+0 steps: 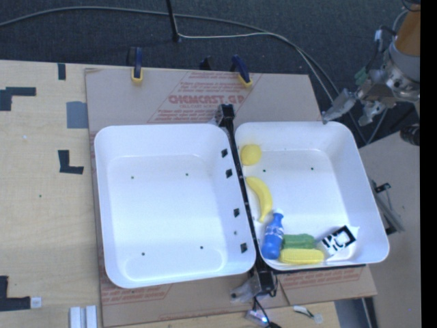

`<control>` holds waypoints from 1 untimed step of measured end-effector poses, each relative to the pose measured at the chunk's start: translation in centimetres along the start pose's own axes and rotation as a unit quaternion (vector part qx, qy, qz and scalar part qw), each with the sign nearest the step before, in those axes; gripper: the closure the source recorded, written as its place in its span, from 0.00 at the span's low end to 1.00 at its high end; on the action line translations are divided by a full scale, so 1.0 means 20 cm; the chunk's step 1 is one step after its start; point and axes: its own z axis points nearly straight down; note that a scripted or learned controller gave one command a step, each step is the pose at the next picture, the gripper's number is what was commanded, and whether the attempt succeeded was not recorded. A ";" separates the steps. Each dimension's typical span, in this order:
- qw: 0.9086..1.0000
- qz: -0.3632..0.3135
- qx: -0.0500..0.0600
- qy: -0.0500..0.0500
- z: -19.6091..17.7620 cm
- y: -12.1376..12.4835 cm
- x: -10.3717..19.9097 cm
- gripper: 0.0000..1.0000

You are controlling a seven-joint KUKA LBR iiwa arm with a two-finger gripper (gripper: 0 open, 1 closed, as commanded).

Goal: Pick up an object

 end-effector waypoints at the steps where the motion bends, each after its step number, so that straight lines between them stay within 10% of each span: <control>1: 1.000 -0.001 0.006 0.002 0.69 0.10 0.26 0.00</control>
